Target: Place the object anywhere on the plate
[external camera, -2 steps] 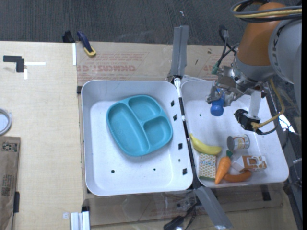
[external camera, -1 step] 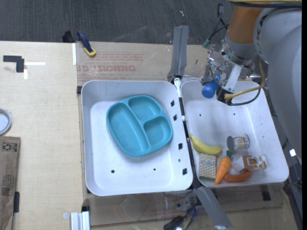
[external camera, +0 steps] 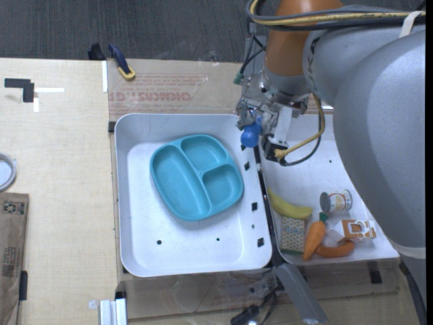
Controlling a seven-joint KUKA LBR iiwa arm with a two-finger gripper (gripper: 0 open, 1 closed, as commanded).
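While the arm [external camera: 365, 80] fills the right side, nearest the camera is the front rim of the left bin [external camera: 196, 266], with a dark bracket [external camera: 301, 303] and cabling below the seam between the bins.

Right bin [external camera: 325, 161], front corner: a carrot [external camera: 312, 239] tilted on end, touching a small printed packet [external camera: 292, 232] on its left and a red-orange item [external camera: 335, 250] lying flat at its base. Just right of that, a small orange-and-white carton [external camera: 358, 230]. Behind the carrot, a small can [external camera: 336, 200] on its side. A banana [external camera: 289, 206] lies along the divider, just behind the packet.

Left bin: a blue plate [external camera: 196, 176] with three compartments sits roughly mid-bin, rotated at a slant. Nothing rests on it. Bare white floor around it on all sides.

Further back, the gripper [external camera: 252, 131] hangs over the divider at the back of the bins, just off the plate's far right corner. A small blue round object [external camera: 249, 137] sits at its tip, and looks pinched between the fingers, though the fingers themselves are hard to make out against the wrist clutter. Jaws look narrow, closed about that object. Whether it is off the bin floor I can't tell. A yellow cable [external camera: 304, 151] loops off the wrist over the right bin.

Behind the bins: a clear sheet with mirrored red lettering [external camera: 159, 87], and a blue-and-yellow clamp [external camera: 120, 63] at its left corner. Far left on the bench: a black L-mark [external camera: 20, 87], a tape roll [external camera: 5, 173] at the edge, and a brown paper bag [external camera: 12, 242].
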